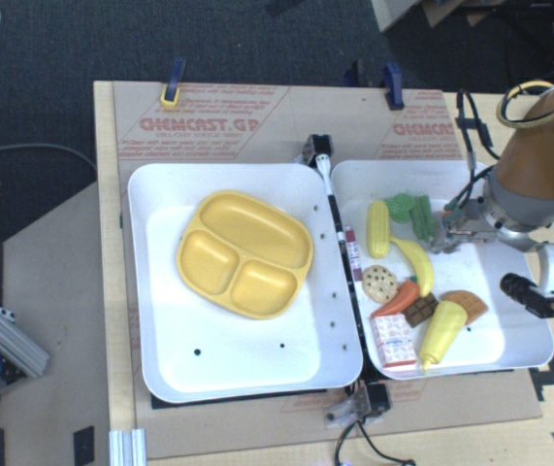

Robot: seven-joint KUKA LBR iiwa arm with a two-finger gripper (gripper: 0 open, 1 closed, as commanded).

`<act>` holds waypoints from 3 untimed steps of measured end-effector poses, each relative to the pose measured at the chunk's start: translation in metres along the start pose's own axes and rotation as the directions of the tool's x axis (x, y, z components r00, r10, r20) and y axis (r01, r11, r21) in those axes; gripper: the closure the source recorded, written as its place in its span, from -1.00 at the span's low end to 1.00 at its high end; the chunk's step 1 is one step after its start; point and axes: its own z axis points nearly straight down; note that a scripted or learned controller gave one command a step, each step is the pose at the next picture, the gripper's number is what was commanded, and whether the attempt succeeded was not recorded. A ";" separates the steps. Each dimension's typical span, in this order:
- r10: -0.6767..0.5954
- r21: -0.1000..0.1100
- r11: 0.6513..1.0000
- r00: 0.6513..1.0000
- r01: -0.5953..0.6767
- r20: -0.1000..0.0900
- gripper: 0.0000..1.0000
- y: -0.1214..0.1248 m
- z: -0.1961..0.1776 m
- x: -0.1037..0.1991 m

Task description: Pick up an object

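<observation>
From the camera above the tabletop, my hand hung low over the right bin, near its far right part, with my grey arm and orange band behind it at the right edge. I could not tell how my hand was set; it was too small and cluttered with cables.

I took the banana as my landmark. My hand was just to its right and slightly farther back. The green toy lay just behind the banana, the corn cob to its left. In front of it sat the cookie, the carrot, a brown chocolate piece, the yellow bottle, and the red-and-white carton. Well left of the banana, the yellow divided plate lay in the left bin.
</observation>
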 end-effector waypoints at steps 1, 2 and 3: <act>-0.001 0.016 1.000 1.000 0.001 0.000 1.00 0.005 -0.064 -0.002; -0.001 0.015 1.000 1.000 0.001 0.000 1.00 0.007 -0.118 -0.003; -0.007 0.017 1.000 1.000 0.007 -0.004 1.00 0.022 -0.129 0.049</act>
